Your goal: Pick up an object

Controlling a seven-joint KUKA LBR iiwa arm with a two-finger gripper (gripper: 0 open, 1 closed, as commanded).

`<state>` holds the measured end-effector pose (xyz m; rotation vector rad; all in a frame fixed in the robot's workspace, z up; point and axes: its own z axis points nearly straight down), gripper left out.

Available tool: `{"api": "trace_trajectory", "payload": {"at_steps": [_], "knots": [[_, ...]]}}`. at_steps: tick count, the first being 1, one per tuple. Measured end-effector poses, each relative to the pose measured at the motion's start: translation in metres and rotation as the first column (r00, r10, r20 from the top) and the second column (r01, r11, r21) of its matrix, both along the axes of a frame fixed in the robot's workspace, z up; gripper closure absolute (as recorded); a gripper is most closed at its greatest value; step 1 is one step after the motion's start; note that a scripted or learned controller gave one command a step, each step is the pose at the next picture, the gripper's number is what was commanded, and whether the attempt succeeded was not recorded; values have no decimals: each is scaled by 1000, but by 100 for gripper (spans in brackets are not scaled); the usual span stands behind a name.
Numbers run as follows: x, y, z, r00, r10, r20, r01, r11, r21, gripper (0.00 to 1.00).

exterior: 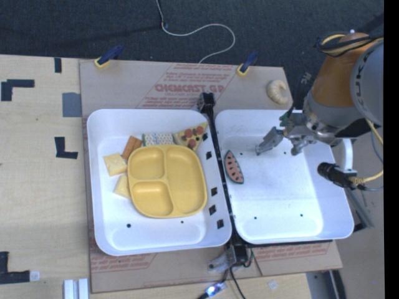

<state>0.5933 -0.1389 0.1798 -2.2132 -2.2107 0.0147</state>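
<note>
The gripper (pixel 282 143) hangs over the right bin (pixel 293 223), its fingers (pixel 268 142) spread apart with nothing between them. To their left, near the divider, a watermelon slice (pixel 234 167) lies flat on the bin floor (red flesh, dark seeds, thin green rind). The left bin (pixel 106 229) holds a yellow divided plate (pixel 167 180), crackers (pixel 115 164) and a pizza slice (pixel 192 134). A beige lump (pixel 278 91) sits on the surface.
</note>
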Motion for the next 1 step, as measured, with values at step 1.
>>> {"api": "trace_trajectory", "payload": {"at_steps": [1], "knots": [[3,0,8,1000,3,14,-3,1000,-2,0]]}}
